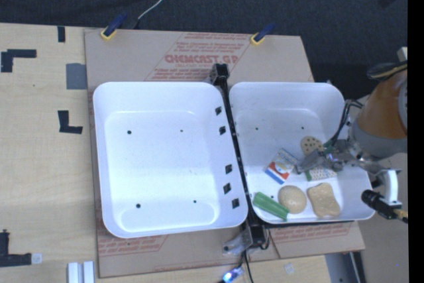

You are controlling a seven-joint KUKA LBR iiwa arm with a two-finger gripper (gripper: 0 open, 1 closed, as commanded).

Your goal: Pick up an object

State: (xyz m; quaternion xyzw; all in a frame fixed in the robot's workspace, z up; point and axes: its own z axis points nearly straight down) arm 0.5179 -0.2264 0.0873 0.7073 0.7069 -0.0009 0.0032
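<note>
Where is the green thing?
The green thing lies in the right bin, at its near-left corner, just left of the round tan object and below the small red, white and blue packet.

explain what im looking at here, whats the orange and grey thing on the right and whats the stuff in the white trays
It is one camera fixed above a bench, looking down at a slant. The grey and orange thing is a robot arm reaching in from the right; its gripper sits low inside the right bin, among the objects. Whether it grips anything is not clear. That bin holds a green stick-like item, a round tan lump, a tan bread-like piece, a small red, white and blue packet and a round speckled disc. The left bin sits beside it on brown cardboard.
</note>
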